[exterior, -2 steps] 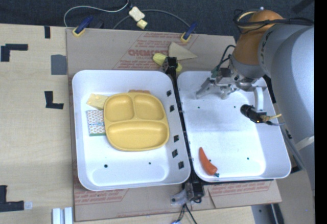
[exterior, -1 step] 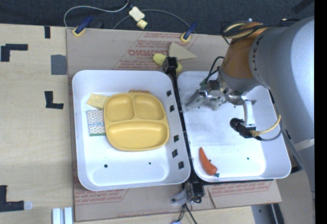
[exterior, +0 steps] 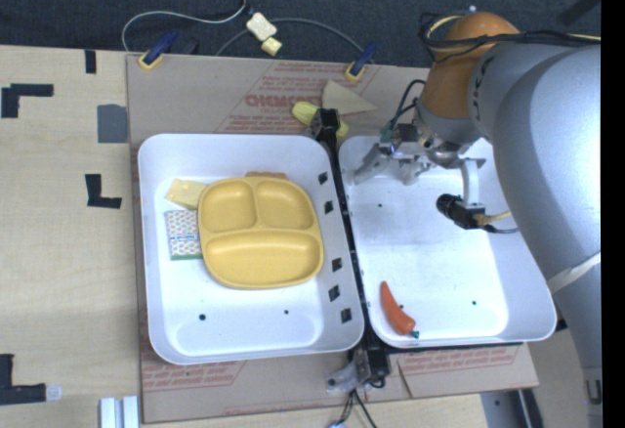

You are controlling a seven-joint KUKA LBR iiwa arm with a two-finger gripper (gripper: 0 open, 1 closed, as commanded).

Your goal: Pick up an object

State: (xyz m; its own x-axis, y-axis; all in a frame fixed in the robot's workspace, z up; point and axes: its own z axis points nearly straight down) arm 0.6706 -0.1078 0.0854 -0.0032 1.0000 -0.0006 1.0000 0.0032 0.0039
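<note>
An orange carrot (exterior: 395, 309) lies at the near edge of the right bin (exterior: 488, 319), well apart from the hand (exterior: 395, 157) at that bin's far left corner. Whether the hand is released or clenched cannot be told. A yellow divided plate (exterior: 262, 231) fills the left bin (exterior: 244, 338).

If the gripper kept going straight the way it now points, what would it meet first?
Likely the bare white floor of the right bin near its far left corner; the gripper points down and left, though depth is unclear.
</note>
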